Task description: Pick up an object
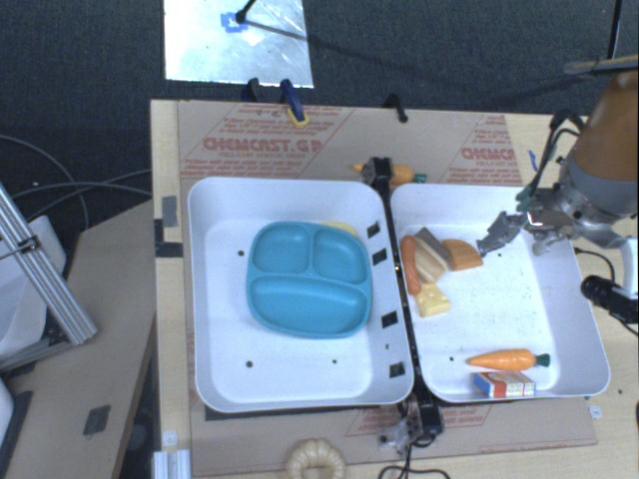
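Camera view, for your record: your gripper hangs low over the right bin, its fingers parted with nothing between them, tips just beside the orange bread-like piece. A carrot and small box lie near that bin's front rim. A blue divided plate sits in the left bin.

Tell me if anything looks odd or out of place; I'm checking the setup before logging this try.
One yellow item in the left bin is mostly hidden beneath the far edge of the blue divided plate. A doughnut-like ring lies outside the bins on the bench's near edge. Otherwise the toy food in the right bin looks undisturbed.
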